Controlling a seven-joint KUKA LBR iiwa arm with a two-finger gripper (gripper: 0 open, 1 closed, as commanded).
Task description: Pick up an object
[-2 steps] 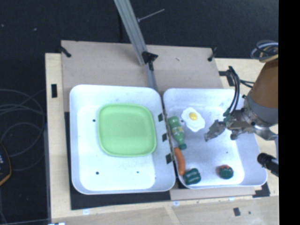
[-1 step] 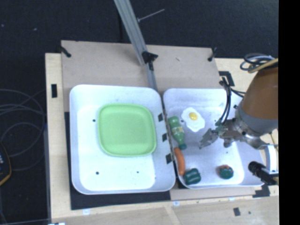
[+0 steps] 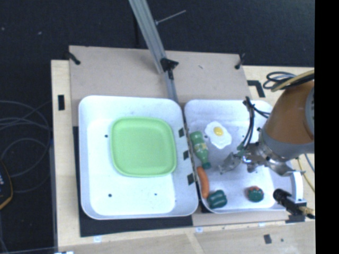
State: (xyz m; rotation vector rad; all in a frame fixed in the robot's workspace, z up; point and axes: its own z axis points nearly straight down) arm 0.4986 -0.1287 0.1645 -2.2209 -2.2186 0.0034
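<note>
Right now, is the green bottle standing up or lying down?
Lying down: the green bottle rests lengthwise on the right bin floor by its left wall.

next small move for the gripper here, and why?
Probably lower onto the carrot. The gripper sits in the right bin over bare floor, with nothing between its fingers. The carrot lies just to its left against the bin's left wall, with the fried egg farther up.
</note>
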